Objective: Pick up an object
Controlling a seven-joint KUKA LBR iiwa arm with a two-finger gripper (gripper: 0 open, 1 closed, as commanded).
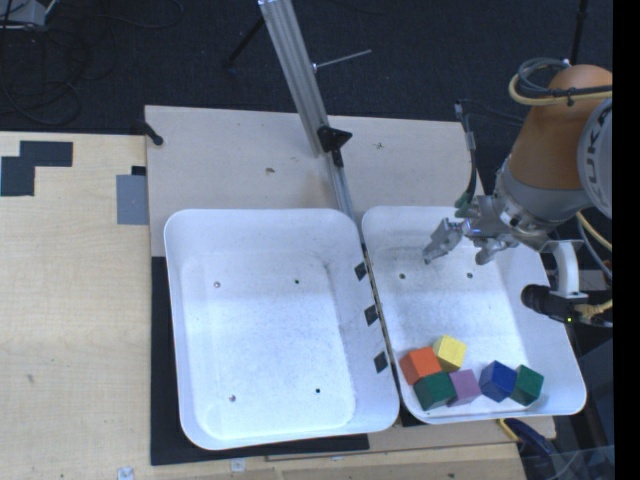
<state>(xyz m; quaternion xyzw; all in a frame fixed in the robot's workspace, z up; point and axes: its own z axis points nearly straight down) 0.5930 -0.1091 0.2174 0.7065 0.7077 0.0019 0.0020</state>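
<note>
The arm (560, 158) comes in from the right and hangs over the far part of the right bin (500, 288). Its pincer (462, 247) is open, the two fingers spread apart with nothing between them, one finger (438, 242) toward the bin's middle and the other nearer the right wall.

The blocks lie well apart from the pincer, bunched in the near end of the right bin. The orange block (421, 364) sits at the left of the bunch, touching the yellow block (450, 351) just behind it to the right. The dark green block (434, 390) lies in front of the orange one, with the purple block (464, 384) just beside it. Further right come the blue block (497, 380) and a second green block (527, 384), side by side near the bin's right corner.

The left bin (200, 268) stands beside the right one on the bench (80, 268). A slanted metal bar (300, 78) rises from behind the seam between the bins.
</note>
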